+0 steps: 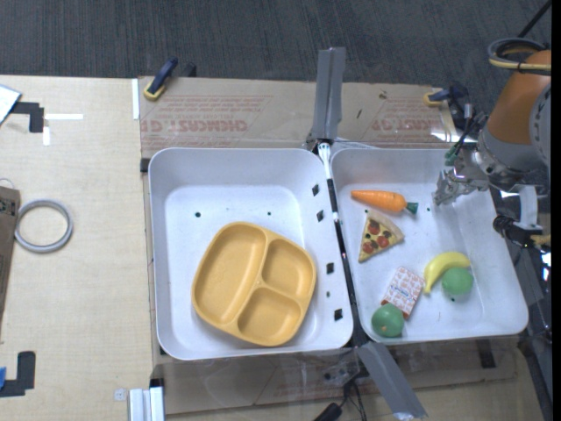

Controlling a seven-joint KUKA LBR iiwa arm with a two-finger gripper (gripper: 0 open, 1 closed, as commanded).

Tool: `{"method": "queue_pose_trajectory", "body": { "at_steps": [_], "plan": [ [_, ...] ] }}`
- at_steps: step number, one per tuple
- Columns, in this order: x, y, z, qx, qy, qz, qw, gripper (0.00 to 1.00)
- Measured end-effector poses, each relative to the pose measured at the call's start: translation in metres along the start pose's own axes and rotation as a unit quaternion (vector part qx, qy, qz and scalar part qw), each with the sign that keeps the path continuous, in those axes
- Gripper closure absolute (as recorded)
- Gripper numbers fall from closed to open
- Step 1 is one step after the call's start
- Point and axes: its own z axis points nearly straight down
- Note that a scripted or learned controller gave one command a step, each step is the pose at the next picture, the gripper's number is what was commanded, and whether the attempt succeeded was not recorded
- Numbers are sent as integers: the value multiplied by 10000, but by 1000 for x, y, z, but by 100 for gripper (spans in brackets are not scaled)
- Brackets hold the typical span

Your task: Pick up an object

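Orange toy carrot (382, 200) just left of two-finger gripper (447, 189), apart from it; finger opening indiscernible.

Even, fairly bright light falls from above, soft and diffuse. The white bins (250, 169) read pale without blowing out, with mild sheen along their rims. Shadows are short and faint: a thin one under the yellow divided plate (254, 283), small ones beside the banana (444, 267) and carrot (381, 200). Focus is moderate; fine detail looks slightly soft throughout. The dark floor (263, 16) at top shows grain.
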Motion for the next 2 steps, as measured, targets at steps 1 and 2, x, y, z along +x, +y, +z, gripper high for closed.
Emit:
{"method": "queue_pose_trajectory", "body": {
  "at_steps": [1, 2],
  "plan": [
    [0, 1, -11, -13, -16, -20, 10000, 100],
    [6, 2, -10, -1, 30, -44, 10000, 0]
  ]
}}
